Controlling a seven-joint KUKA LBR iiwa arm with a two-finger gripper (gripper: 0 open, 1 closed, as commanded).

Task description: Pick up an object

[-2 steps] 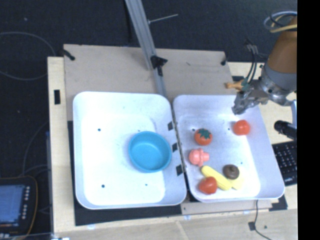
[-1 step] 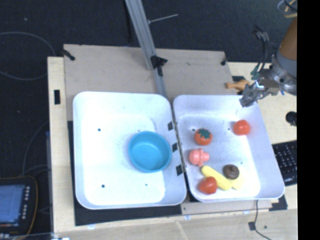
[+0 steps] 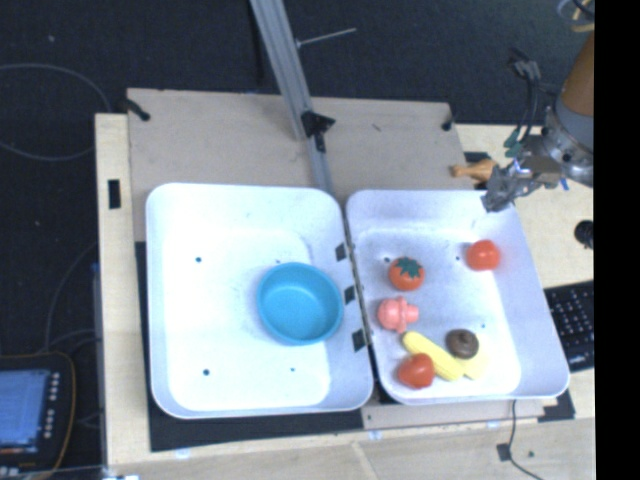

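Jaws [image 3: 497,201]: you can't tell from this view whether they are parted or closed; they are a small dark blur at the upper right corner of the right bin [image 3: 530,308], just above its rim, with nothing visibly between them. Behind them you see the grey wrist and orange band of the arm [image 3: 572,118] coming in from the right.

Nearest below the jaws, a smooth round red ball [image 3: 483,255] lies apart from the rest near the bin's right wall. Further left sits a tomato [image 3: 405,273], orange-red with a green cap. Below it you have a pink knobbly toy [image 3: 397,314]. Along the front edge, a yellow banana [image 3: 435,355] lies slanted, touching a red fruit [image 3: 415,370] at its left end and a brown doughnut-shaped piece [image 3: 461,343] on its right.

Your left bin [image 3: 200,228], glossy white plastic with rounded corners, holds a shallow blue bowl [image 3: 298,302]. Both bins rest on a pale wooden worktop [image 3: 220,138].
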